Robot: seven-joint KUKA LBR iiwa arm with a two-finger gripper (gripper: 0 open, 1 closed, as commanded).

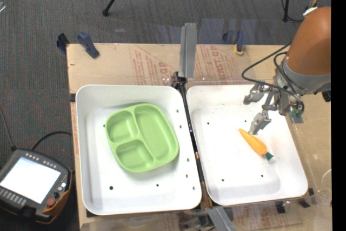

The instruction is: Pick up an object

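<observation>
An orange toy carrot (254, 143) with a small green tip lies in the right white bin (227, 181), toward its right side. My gripper (258, 113) hangs over the bin's upper right part, just above and beside the carrot's upper end. Its fingers (261, 122) are spread apart with nothing between them; one reaches down close to the carrot, the other points left near the bin's back wall. A green three-compartment plate (141, 137) rests in the left white bin (92, 192).
A grey divider post (187, 57) stands between the bins at the back. Blue clamps (86, 43) grip the cardboard-covered bench edge at the back. A handheld control pendant (30, 184) lies on the floor at lower left.
</observation>
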